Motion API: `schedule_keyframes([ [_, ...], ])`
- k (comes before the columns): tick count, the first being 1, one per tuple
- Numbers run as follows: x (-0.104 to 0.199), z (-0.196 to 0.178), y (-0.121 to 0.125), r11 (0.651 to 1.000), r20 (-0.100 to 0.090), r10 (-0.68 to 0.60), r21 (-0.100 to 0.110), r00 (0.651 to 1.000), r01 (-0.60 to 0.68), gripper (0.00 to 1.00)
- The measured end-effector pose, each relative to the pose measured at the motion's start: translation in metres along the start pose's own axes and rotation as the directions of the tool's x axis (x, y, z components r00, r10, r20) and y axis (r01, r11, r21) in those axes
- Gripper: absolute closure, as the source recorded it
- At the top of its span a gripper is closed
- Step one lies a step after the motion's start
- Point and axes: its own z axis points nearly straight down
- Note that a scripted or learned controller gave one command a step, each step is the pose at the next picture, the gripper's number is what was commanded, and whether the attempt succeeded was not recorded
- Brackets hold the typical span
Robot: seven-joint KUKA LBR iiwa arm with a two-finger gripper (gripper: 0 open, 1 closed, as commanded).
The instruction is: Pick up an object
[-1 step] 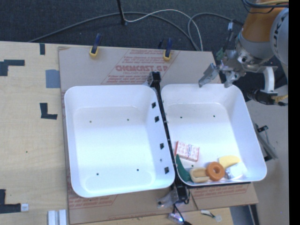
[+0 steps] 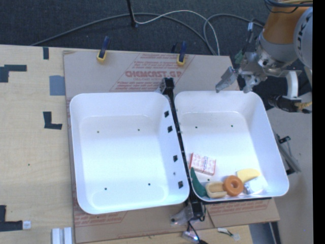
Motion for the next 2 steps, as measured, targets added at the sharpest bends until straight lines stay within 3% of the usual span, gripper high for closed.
schedule_keyframes([
  [2,0.007,0.090,0.000,1.000,-0.001,0.000,0.005,1.000,0.000,0.00],
])
